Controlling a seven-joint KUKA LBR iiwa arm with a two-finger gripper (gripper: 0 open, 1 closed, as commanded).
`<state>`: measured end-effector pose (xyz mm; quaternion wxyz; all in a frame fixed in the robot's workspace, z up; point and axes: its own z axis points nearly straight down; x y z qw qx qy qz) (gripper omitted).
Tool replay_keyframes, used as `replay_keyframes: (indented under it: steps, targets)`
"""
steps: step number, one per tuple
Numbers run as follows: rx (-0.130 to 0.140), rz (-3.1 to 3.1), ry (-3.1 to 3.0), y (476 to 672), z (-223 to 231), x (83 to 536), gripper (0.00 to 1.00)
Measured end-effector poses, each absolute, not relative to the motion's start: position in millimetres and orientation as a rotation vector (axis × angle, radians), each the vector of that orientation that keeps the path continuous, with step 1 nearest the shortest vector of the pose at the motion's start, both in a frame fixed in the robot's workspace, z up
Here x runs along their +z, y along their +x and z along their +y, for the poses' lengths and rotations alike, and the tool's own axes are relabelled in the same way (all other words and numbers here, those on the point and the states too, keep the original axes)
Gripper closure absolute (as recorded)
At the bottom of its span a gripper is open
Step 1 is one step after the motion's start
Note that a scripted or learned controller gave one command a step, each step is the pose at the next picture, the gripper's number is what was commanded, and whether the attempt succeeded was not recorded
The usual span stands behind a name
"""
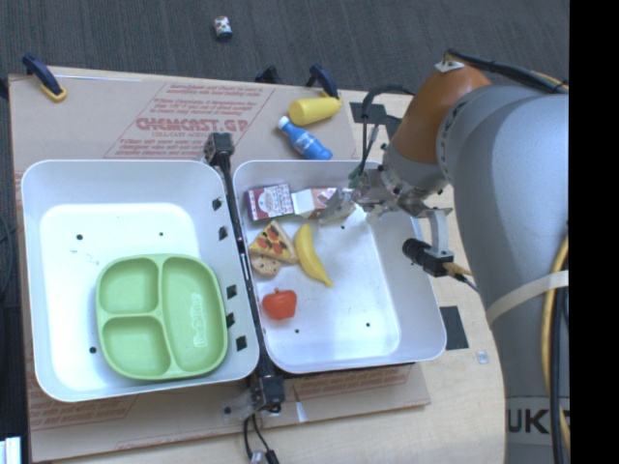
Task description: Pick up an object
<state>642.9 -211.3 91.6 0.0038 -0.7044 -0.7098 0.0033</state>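
- Near edge: green tray (161,315), 3 compartments, sits in the left bin (58,191). Not a target; leave it.
- Right bin (387,317), near side: red tomato-like item (280,304) lies alone w/ free floor around it, so it looks the easiest alt. pick.
- Mid bin: banana (310,251) lies just beside pizza slice (272,244). Approach banana from its open right side to avoid dragging the slice.
- Far side: brown carton (270,202) lies flat along the far wall.
- Gripper (340,206) is low at the far wall, just right of the carton. Opening width: cannot tell; nothing visibly held.
- Judgement: wall limits clearance; descend vertically, close, lift slowly.
- Beyond bins, on tabletop (126,114): blue bottle (306,140), yellow item (313,110).
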Motion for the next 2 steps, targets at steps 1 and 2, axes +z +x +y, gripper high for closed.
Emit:
replay_keyframes:
  steps: [1, 2]
  targets:
    - [0.009, -2.228, -2.202, 643.5, -210.4, 102.3, 1.00]
    - [0.003, -2.227, -2.214, 588.1, -211.0, 137.4, 1.00]
